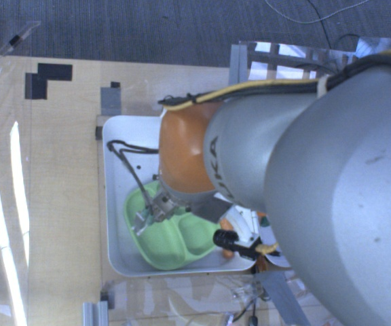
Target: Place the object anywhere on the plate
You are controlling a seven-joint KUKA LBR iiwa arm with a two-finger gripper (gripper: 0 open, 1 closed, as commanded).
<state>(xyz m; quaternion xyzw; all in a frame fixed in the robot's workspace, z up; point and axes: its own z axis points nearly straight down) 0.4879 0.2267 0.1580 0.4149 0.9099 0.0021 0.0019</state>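
One white bin (116, 202) shows at the middle of the desk (46, 182), and a green plate (175, 246) with moulded compartments lies in its lower half. The grey arm (331, 182) reaches in from the right and covers most of that side. Its orange band (185, 148) sits over the bin's upper right part. The tool (148, 216) hangs over the plate's upper-left compartment, close to or touching the green surface. I cannot tell whether it is spread or pressed together, and I can make out nothing held in it. A thin black cable (122, 149) loops over the bin's upper-left corner and runs down to the tool. A small orange thing (229, 252) lies just off the plate's right edge, near the bin's lower-right corner. It is partly hidden under the arm and too small to identify. On the bare desk to the upper left is a black L-shaped mark (46, 80), well apart from the bin.
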